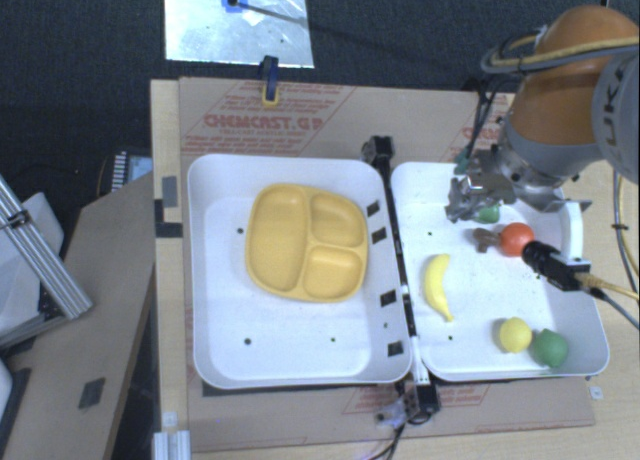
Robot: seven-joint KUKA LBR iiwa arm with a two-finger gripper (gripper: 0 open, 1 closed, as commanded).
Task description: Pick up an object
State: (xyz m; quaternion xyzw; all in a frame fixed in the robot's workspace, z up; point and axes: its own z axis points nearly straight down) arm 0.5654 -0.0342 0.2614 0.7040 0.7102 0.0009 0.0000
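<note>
Worktop [300, 113] is brown cardboard-faced board with red printing, sitting on dark carpet-like floor [80, 48]. A shiny silver sheet [238, 8] lies on the floor beyond it; an aluminium extrusion frame [35, 258] stands at the view's left edge. Two shallow white bins sit side by side: left bin [215, 248], right bin [580, 343].

Grey arm with orange band [570, 78] comes in from the view's right, over the right bin's far end. Metal claw [468, 200] hangs low in that bin's far part. Cannot tell how far the claw is open; angle hides it. Nothing visibly gripped.

Relative to the claw:
- small green round object [488, 214]: just beside it, view-right, possibly touching, partly hidden.
- small brown piece [484, 240]: just below it in view.
- orange-red ball [516, 238]: near, down and view-right, next to the brown piece.
- yellow plastic banana [439, 286]: nearer the camera, slightly view-left, apart.
- yellow lemon-like fruit [513, 334] and green round fruit [549, 348]: well apart, at the bin's near end, side by side.
- yellow three-compartment plastic plate [305, 243]: well to view-left, in the left bin.
</note>
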